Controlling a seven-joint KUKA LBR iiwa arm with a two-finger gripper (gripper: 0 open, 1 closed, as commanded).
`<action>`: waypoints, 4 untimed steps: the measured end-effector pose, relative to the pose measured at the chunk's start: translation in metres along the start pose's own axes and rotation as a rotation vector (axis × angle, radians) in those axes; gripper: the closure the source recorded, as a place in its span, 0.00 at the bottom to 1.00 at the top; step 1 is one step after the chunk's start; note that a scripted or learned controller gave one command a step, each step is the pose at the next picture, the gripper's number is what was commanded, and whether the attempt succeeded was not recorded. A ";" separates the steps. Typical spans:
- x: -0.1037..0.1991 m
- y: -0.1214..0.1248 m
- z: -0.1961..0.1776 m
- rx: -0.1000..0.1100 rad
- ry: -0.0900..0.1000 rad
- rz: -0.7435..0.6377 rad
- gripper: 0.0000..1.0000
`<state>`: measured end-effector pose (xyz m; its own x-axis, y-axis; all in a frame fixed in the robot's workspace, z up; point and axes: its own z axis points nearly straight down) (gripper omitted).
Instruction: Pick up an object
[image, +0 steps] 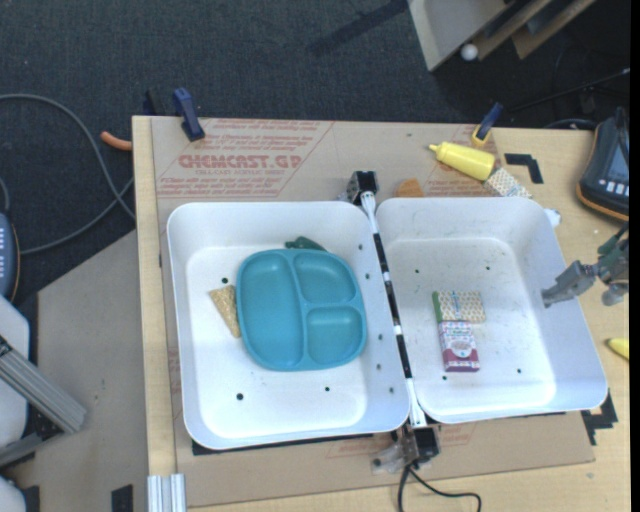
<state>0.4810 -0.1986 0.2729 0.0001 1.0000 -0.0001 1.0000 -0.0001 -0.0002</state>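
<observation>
Carton (459, 332) left of gripper (566, 285), apart

One fixed camera hangs above the tabletop (300, 150) and looks down at a slant, so the far edge sits at the top of the frame and the near edge at the bottom. It stands far enough back to take in both bins whole: the left bin (200, 400) and the right bin (520, 230), side by side at mid-frame, slightly turned against the frame edges. Dark floor (250, 50) shows beyond the far edge and down the left side. The hand (575, 283) enters from the right edge, at the right bin's rim
</observation>
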 end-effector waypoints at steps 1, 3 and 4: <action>0.078 0.086 0.098 0.002 0.001 -0.002 0.00; 0.103 0.065 0.183 -0.018 -0.006 -0.001 0.00; 0.104 0.065 0.173 -0.018 -0.002 -0.001 1.00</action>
<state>0.5463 -0.0941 0.1001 -0.0005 1.0000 -0.0017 0.9998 0.0005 0.0181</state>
